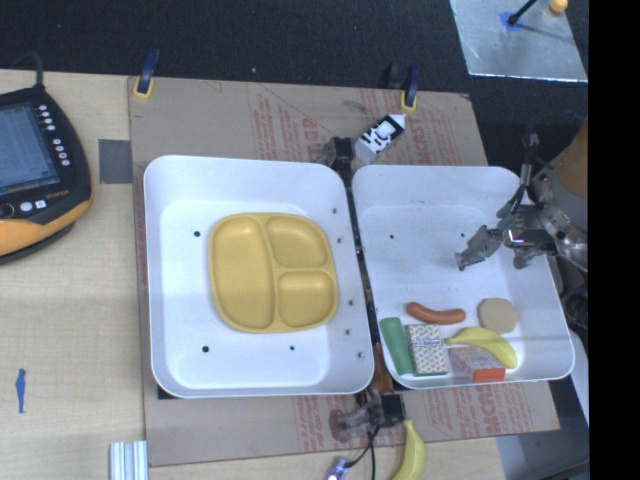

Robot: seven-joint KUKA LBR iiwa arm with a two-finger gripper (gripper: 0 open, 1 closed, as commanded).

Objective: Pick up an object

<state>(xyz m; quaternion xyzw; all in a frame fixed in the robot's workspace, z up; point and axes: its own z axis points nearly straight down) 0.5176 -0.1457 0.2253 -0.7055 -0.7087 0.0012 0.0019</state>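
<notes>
Lying left-right, hot dog [435,314], banana [487,342].

Yellow divided tray [272,270] in left bin [165,268]; pendant [35,168] far left

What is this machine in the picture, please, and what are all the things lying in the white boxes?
One camera looks down at a slant on a bench. From the right, a robot arm reaches in; its hand hangs over the right bin, and nothing shows between its fingers. This bin holds small things along its near side: a sausage, a round biscuit-like piece, a banana, a green block and a patterned box. The left bin holds a yellow tray with three compartments. At the far left lies a control pad with a screen.
</notes>
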